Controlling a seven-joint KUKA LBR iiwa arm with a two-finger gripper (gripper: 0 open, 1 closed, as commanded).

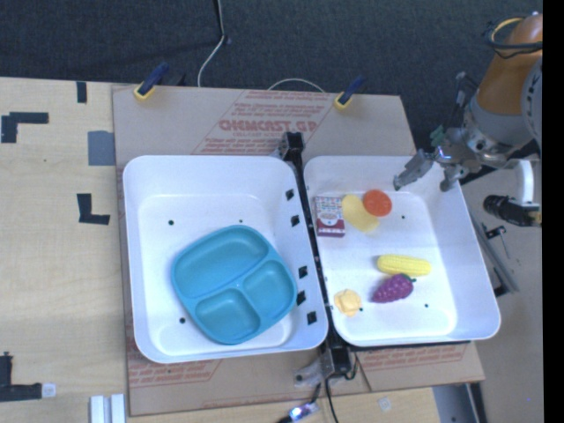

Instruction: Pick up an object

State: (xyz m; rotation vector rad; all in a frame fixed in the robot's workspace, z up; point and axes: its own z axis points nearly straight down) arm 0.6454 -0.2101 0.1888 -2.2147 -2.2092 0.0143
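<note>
Spread, empty gripper (427, 176) hovers near round orange fruit (377, 203), knobbly corn (404, 264)

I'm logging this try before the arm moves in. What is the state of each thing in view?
gripper: open, above the right bin's far edge, holding nothing
blue tray: flat in the left bin
small box: lying by the divider
orange ball: touching the yellow piece
corn: lying flat
grapes: lying beside corn
yellow block: apart, near corner
</note>
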